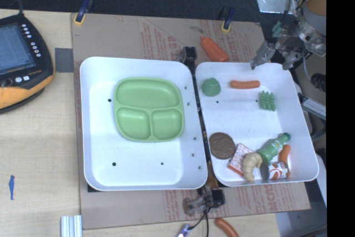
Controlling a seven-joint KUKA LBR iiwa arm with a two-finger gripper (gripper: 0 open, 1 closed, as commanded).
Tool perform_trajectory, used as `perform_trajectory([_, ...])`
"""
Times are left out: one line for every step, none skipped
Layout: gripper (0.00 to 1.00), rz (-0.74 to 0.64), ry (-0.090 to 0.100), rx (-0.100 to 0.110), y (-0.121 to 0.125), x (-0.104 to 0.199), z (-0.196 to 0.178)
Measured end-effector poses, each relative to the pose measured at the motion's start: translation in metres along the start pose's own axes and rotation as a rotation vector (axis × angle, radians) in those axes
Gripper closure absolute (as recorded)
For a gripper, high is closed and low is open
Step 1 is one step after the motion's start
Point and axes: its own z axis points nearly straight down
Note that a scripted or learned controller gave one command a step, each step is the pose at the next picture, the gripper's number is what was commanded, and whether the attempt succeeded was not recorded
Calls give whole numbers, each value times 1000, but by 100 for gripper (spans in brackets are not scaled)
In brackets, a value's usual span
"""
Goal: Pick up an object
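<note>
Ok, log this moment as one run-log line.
gripper: above right bin's far rim, nothing held | nearest item: sausage | green tray: in left bin | pick: not yet done

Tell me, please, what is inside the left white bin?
The left white bin holds one green divided plate with three compartments, lying flat. What is beneath the plate is covered.
</note>
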Motion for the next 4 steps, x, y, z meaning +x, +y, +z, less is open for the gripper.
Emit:
perform_trajectory([0,0,0,1,-120,51,94])
perform_trajectory([0,3,1,-1,-153,-39,95])
perform_trajectory([0,-2,1,2,-97,20,168])
perform_trajectory([0,-1,1,27,20,24,197])
